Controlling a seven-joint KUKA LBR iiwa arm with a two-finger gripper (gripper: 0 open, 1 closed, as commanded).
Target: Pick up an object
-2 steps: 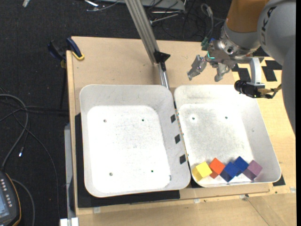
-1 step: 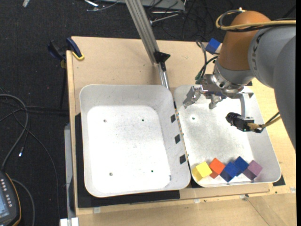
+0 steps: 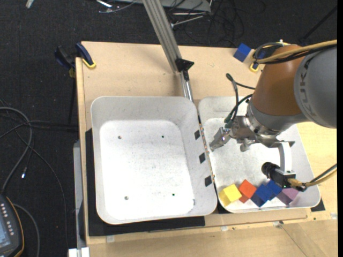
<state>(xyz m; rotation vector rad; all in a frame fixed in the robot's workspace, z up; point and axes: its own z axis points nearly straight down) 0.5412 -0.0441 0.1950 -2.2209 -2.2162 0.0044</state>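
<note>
Although the counter (image 3: 134, 63) spans most of the view, the action sits at its right side, where the grey arm (image 3: 300, 90) with its orange band reaches over the right bin (image 3: 214, 108). The left bin (image 3: 107, 111) lies beside it, their rims touching along the middle. The hand (image 3: 221, 138) hangs above the upper-left floor of the right bin, near the shared rim; whether its fingers are apart or together cannot be told at this angle, and nothing is seen between them.

The candidate objects cluster along the near edge of the right bin, well apart from the hand: a blue block (image 3: 267, 191), an orange block (image 3: 247, 188), a yellow block (image 3: 231, 194) and a purple block (image 3: 289, 196), all small cubes packed side by side, some touching.

To do the step well, the hand would likely travel toward that near edge and choose an outer block, such as the yellow one, whose free left side leaves room for a finger; crowded neighbours risk being nudged aside instead of grasped.
</note>
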